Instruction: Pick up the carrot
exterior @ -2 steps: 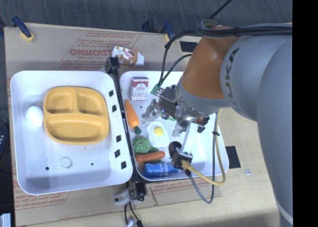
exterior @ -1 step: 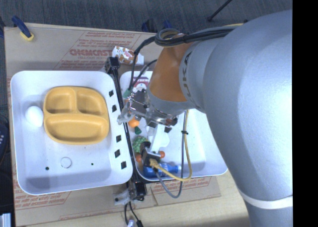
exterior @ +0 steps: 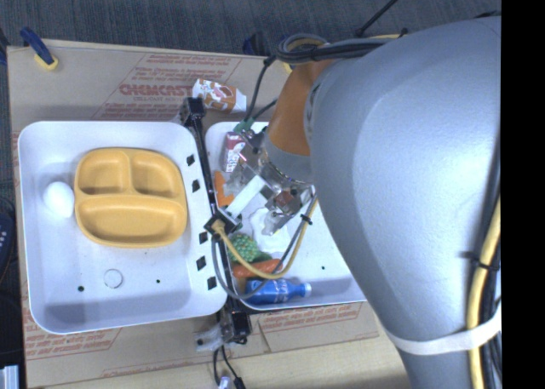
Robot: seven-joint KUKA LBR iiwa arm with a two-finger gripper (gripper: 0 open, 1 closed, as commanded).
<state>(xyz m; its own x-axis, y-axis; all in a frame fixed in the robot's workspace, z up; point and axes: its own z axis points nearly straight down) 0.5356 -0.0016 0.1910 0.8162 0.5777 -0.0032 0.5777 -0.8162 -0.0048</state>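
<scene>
Camera view: the grey arm with the orange band (exterior: 294,115) is reaching down into the right shallow white bin (exterior: 328,268), and the pincer (exterior: 277,200) is hanging among the clutter; whether it is released or clenched cannot be told. Two orange pieces are showing: a slim orange carrot-like piece (exterior: 255,268) is lying low in the right bin, between the green knobbly item (exterior: 244,247) and the blue plastic bottle (exterior: 277,291), its long axis running roughly left-right with the right end tilting slightly up; another orange scrap (exterior: 220,187) is sitting by the divider. The left shallow white bin (exterior: 34,208) is carrying a yellow compartment tray (exterior: 130,196) and a white ball (exterior: 58,198). Risk: neighbours are crowding the carrot, so the pincer may be closing on the bottle instead, or the yellow cable (exterior: 294,247) may be snagging.
</scene>
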